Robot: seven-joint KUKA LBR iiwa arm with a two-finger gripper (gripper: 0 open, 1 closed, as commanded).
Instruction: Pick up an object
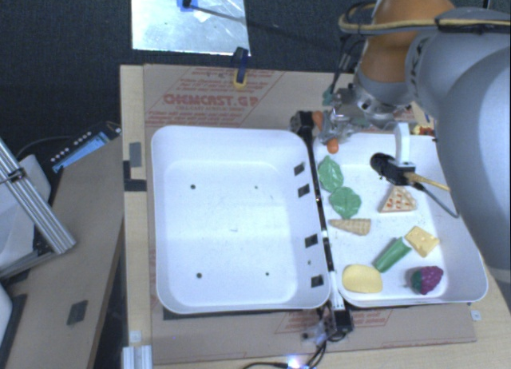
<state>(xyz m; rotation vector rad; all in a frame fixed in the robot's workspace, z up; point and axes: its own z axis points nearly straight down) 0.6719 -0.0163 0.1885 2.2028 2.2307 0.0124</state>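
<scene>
Reaching in from the right of the frame with the grey arm (463, 80) and holding the end effector (335, 129) low over the upper left corner of the right bin (459, 267), close to the divide with the left bin (231, 216). Cannot tell whether wide or narrow, nor whether closed on anything: too dark and too small at that spot.

Finding a small orange piece (333, 147) just below the end effector in the frame, touching or barely apart; cannot tell which.

Counting, down the right bin from there:
- a green leaf (330, 174)
- a second green leaf (345, 200) just below the first, near the bin's left wall
- a pizza slice (397, 200) to the right of the leaves, near the middle
- a tan cone (351, 226) lying on its side under the second leaf
- a yellow cheese block (421, 240) toward the right wall
- a green pepper (391, 254) tilted between the cone and the cheese block
- a yellow lemon (362, 279) by the lower left corner
- purple grapes (425, 279) near the lower right

Resting both bins side by side on a printed cardboard sheet (200, 96) over the table (80, 224).
</scene>
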